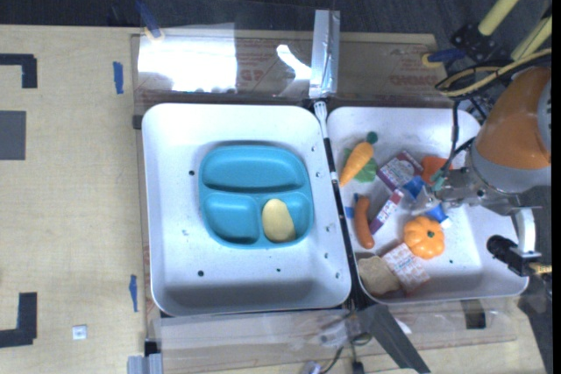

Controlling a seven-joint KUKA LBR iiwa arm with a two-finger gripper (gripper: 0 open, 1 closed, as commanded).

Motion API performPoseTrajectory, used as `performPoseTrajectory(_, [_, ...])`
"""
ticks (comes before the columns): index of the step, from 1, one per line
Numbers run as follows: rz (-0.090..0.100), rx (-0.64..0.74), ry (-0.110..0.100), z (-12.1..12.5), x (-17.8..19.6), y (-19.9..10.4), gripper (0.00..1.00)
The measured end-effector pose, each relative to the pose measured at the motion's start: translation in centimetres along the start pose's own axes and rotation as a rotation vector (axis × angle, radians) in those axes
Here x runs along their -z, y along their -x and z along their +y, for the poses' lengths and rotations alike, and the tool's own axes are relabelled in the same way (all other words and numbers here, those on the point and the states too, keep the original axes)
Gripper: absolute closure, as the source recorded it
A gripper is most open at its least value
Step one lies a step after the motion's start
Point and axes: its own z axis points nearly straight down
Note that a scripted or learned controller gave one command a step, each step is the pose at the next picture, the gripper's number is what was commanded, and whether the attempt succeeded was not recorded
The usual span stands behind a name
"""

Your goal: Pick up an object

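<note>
Jaws (441, 191) above orange pumpkin (424, 238).

Grey arm with orange band reaching in from right, end effector (443, 193) lowered, wrist bent leftward

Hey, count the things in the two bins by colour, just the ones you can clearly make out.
Blue: 1, the divided plate in the left bin
Yellow: 1, the egg-shaped piece on that plate
Orange: 3, the carrot, the small pumpkin and the long piece in the right bin
Total: 5
</note>
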Motion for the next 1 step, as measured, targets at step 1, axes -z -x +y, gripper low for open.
performPoseTrajectory(1, [0.006, 0.02, -0.003, 5.47, 8.92, -8.87, 1.0])
